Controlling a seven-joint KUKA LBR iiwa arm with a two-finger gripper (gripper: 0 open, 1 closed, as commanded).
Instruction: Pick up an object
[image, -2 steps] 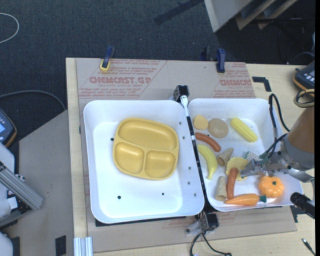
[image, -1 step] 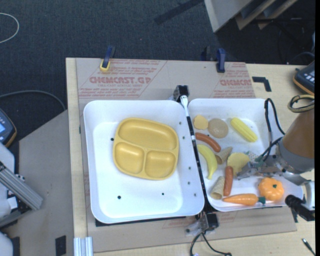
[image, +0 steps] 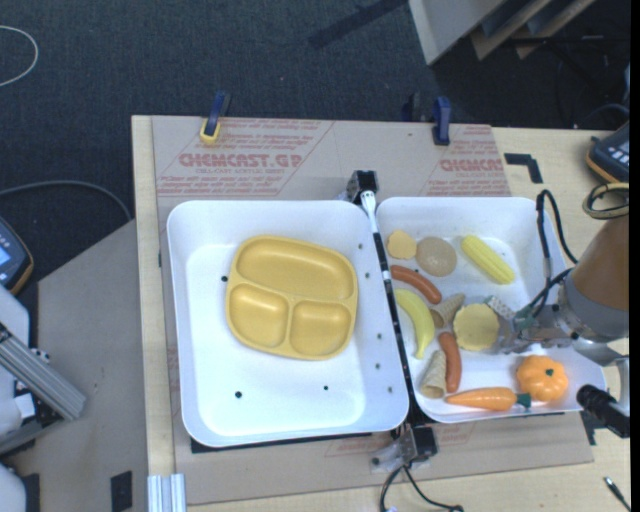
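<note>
The right bin (image: 520, 215) holds several toy foods. Along its back lie a corn cob (image: 487, 258), a tan round piece (image: 436, 256) and a small yellow disc (image: 402, 244). A banana (image: 417, 318) and two red sausages (image: 415, 283) (image: 451, 360) lie toward its left side. Near the front edge rest a carrot (image: 483, 398) and an orange pumpkin (image: 542, 378). My gripper (image: 508, 325) is low in this bin. It sits just right of a round yellow piece (image: 476, 326) and above the pumpkin. Nothing visibly hangs from it.
The left bin (image: 200, 330) carries a yellow divided plate (image: 291, 296). A black-and-white divider rail (image: 383, 290) runs between the bins. The grey arm (image: 605, 285) comes in over the right bin's right wall. Clamps (image: 440, 120) stand at the bench's back edge.
</note>
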